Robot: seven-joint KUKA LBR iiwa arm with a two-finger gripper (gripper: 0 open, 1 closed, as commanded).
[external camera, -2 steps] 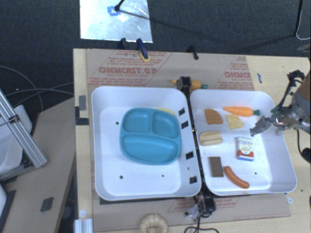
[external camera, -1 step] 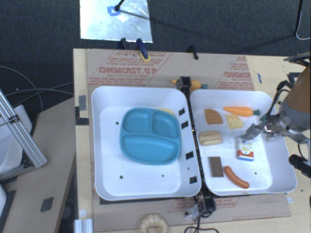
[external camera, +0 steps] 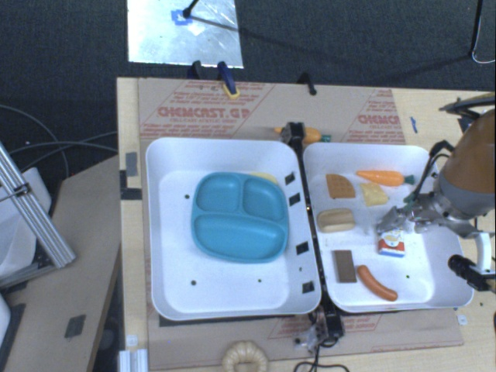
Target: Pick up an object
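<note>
The right white bin point(external camera: 435, 263) holds several toy foods: an orange carrot point(external camera: 381, 178), a tan bread slice point(external camera: 339, 185), a pale yellow piece point(external camera: 375, 195), a beige bun point(external camera: 336, 220), a red and white carton point(external camera: 393, 246), a brown bar point(external camera: 344, 266) and a reddish sausage point(external camera: 377, 283). My gripper point(external camera: 391, 225) hangs over the middle of this bin, just above the carton's far edge and right of the bun. The grey arm point(external camera: 465, 180) reaches in from the right. Nothing shows as held.
The left white bin point(external camera: 167, 231) bears a blue divided plate point(external camera: 239, 215); a yellow edge point(external camera: 267, 177) peeks out behind it. A black divider with clips point(external camera: 304, 208) runs between the bins. A yellow item point(external camera: 311, 136) lies behind them.
</note>
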